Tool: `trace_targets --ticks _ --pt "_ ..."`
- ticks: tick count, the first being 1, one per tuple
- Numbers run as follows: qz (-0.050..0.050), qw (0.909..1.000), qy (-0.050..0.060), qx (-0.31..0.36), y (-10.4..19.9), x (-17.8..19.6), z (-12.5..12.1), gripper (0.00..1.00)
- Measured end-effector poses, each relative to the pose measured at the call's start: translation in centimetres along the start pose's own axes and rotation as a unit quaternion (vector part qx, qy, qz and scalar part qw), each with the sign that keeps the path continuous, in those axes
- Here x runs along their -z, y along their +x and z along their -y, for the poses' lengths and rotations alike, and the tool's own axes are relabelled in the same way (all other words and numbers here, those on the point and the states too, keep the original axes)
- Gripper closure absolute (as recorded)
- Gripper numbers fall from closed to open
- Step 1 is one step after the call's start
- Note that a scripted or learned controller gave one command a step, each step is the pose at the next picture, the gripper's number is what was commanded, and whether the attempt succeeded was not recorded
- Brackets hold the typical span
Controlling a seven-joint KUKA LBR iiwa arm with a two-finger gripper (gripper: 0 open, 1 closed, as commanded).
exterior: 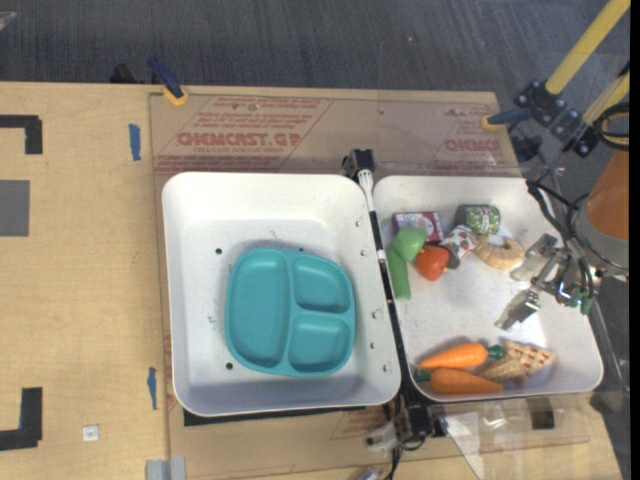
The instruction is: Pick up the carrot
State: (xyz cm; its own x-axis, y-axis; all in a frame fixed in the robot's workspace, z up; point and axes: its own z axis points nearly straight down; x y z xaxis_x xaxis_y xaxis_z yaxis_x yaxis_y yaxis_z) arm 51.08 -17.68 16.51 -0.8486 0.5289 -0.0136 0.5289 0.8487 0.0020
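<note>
Because my gripper point(522, 293) hangs open and empty above the right bin point(590, 378), the carrot point(456, 356) lies untouched at its front

Fixed above the surface point(80, 298); looking down at a slant on both white bins point(190, 268); far enough to frame both whole.

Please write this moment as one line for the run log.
stage: approach | gripper: open, above right bin, holds nothing | carrot: lying at near edge of right bin, untouched | teal plate: left bin
</note>
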Motion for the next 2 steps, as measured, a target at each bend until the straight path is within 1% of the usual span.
trace_targets --ticks 1,2 --pt "-0.005 0.9998 -0.001 0.022 -7.6 -7.5 -6.1 0.0" --pt "0.0 0.9995 0.0 0.03 -2.1 2.9 1.2 0.0"
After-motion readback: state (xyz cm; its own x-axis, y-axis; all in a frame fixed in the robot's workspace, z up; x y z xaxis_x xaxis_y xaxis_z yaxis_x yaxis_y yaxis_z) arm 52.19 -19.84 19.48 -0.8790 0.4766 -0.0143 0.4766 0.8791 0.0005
